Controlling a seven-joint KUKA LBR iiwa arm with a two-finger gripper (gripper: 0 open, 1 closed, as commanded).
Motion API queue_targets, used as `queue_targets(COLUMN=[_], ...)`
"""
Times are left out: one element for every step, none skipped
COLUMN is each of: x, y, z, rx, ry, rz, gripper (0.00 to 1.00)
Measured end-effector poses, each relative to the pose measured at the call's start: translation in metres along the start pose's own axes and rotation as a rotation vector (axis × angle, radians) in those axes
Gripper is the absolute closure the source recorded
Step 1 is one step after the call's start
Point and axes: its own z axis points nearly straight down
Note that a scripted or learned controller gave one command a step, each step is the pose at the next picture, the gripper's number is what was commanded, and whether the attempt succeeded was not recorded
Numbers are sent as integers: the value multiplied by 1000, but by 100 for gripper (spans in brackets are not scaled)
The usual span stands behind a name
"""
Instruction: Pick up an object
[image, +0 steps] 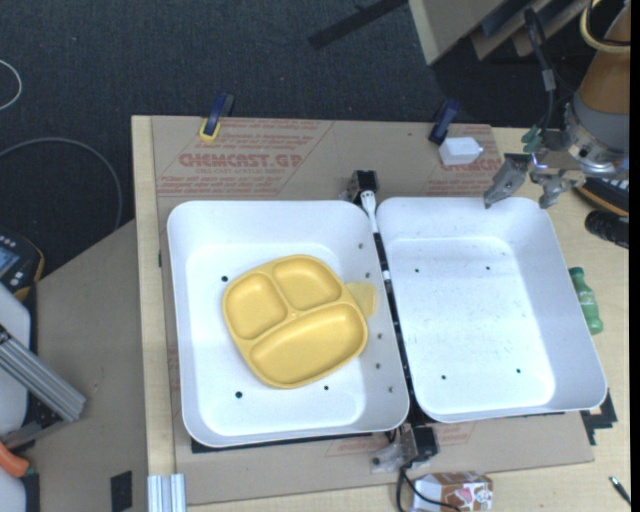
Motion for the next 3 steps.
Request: queue_targets(x=[20,76,120], y=[-46,-97,-182], z=[-110,-187,-316], rx=[-9,-9,-18], ry=[-2,0,1], rz=[-2,-6,-6], gripper=[0,0,0])
